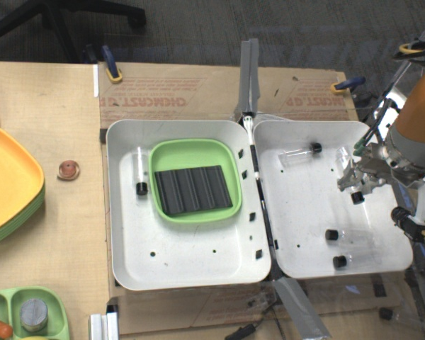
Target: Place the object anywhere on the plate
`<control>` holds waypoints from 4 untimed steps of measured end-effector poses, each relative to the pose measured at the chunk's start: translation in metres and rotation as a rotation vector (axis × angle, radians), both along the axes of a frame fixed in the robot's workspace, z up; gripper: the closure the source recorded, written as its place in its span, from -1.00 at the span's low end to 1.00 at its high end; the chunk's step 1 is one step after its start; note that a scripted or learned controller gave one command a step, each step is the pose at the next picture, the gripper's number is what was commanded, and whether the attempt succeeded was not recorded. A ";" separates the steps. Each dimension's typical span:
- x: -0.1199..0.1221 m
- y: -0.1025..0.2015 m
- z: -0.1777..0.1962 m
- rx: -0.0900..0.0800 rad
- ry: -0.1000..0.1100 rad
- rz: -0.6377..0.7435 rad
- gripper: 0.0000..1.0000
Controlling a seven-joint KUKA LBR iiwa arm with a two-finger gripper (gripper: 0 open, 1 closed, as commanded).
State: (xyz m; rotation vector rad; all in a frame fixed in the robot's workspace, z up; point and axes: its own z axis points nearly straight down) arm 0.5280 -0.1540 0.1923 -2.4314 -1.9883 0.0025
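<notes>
A green plate (191, 154) lies in the left bin (191, 261), with a dark grey ribbed slab (196, 190) resting on it. A clear vial with a black cap (141, 172) lies just left of the plate. My gripper (354, 181) hangs over the right part of the right bin (304, 204), far from the plate. A small black-capped piece (357, 197) sits right at its tip; I cannot tell whether it is held. Other clear vials with black caps lie at the bin's top (301, 154), lower right (331, 235) and near the front rim (338, 262).
A stack of yellow plates (7, 183) and a small reddish disc (69, 169) sit on the bench to the left. A green compartment tray (21, 314) is at the bottom left. A metal divider (249, 83) stands between the bins at the back.
</notes>
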 end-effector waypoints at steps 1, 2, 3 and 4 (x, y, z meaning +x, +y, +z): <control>0.000 0.000 0.000 0.000 0.000 0.000 -1.00; -0.017 -0.040 0.001 -0.001 -0.002 -0.209 -1.00; -0.029 -0.043 0.028 -0.002 0.000 -0.351 -1.00; -0.029 -0.043 0.028 -0.001 0.001 -0.351 -1.00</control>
